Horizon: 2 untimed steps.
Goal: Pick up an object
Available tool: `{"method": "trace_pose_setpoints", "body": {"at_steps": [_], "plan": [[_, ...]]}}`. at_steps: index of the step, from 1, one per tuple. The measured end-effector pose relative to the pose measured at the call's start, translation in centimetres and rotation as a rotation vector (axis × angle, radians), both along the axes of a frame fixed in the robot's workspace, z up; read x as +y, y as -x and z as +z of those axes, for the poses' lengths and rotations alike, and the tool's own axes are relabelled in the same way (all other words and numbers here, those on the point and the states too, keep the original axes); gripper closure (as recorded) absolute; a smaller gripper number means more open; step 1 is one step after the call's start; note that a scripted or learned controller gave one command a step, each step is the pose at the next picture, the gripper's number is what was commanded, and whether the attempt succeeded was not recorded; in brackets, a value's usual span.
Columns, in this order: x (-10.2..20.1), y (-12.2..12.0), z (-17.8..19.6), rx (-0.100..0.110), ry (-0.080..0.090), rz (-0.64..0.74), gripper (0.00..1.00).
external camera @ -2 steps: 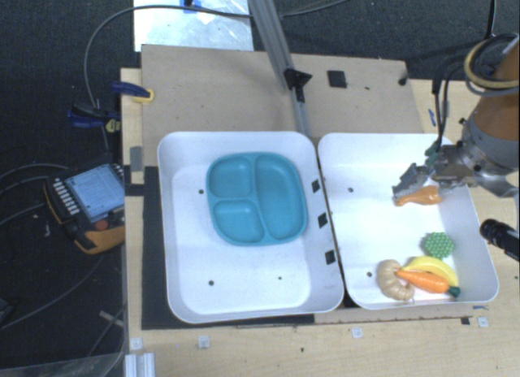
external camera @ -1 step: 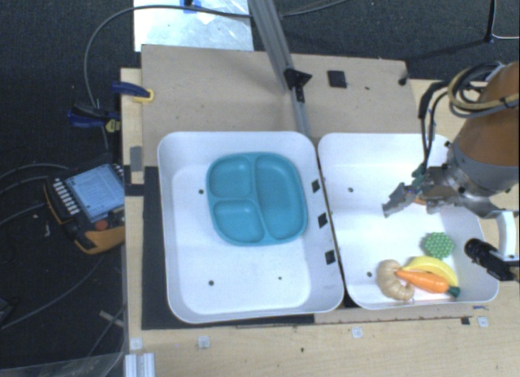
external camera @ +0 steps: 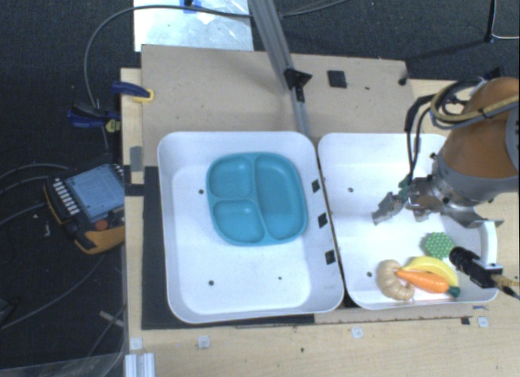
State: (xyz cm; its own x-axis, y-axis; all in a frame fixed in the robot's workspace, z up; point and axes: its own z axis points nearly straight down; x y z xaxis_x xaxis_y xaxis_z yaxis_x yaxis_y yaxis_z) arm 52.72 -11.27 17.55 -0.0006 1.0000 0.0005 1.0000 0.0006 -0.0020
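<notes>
robotics lab setup for sure, plywood bench [external camera: 244,83] on dark carpet, loose cables [external camera: 106,26] snaking around, clamps [external camera: 106,115] on the edge, handheld control pendant [external camera: 85,205] lying on the floor

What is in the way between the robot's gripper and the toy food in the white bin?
Nothing visible. The gripper hangs over bare floor of the right bin, and the carrot, banana and beige ginger-like piece lie just below it in the view, uncovered.
</notes>
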Motion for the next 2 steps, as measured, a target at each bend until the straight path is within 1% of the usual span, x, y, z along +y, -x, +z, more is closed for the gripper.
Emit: {"method": "trace_pose_setpoints", "body": {"at_steps": [1, 2], "plan": [[-0.1, 0.5, -6.2, 0.002, 0.000, 0.000, 0.00], [-0.1, 0.3, -4.8, -0.005, 0.001, 0.001, 1.00]]}}
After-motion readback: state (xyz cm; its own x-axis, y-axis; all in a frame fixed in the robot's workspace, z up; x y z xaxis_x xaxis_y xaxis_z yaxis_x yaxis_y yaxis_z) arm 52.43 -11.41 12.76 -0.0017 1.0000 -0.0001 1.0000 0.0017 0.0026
